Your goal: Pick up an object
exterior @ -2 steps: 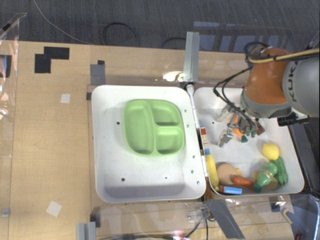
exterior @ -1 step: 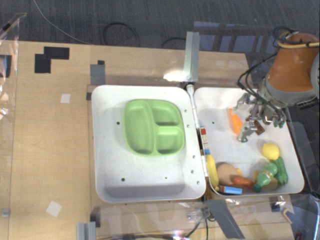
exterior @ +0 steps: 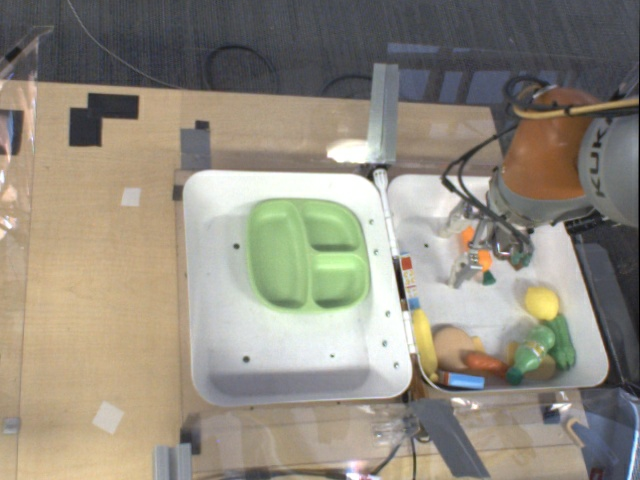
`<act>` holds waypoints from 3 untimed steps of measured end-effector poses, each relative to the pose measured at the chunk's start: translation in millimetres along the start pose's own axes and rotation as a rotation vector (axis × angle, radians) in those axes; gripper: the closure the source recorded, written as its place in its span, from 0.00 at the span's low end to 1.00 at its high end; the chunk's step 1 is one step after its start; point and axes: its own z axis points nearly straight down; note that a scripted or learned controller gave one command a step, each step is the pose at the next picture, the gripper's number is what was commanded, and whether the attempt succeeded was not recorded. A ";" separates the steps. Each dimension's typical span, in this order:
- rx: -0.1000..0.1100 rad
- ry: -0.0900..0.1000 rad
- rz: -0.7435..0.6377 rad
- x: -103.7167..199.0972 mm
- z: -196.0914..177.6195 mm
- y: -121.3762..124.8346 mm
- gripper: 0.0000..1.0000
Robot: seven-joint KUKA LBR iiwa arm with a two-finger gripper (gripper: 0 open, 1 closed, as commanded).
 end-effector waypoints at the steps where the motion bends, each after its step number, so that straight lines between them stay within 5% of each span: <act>1: 0.001 0.002 0.157 6.3 0.6 3.5 0.00; 2: 0.000 0.001 0.192 21.6 -0.1 13.6 0.00; 3: 0.002 0.003 -0.202 24.0 -65.2 -22.4 0.00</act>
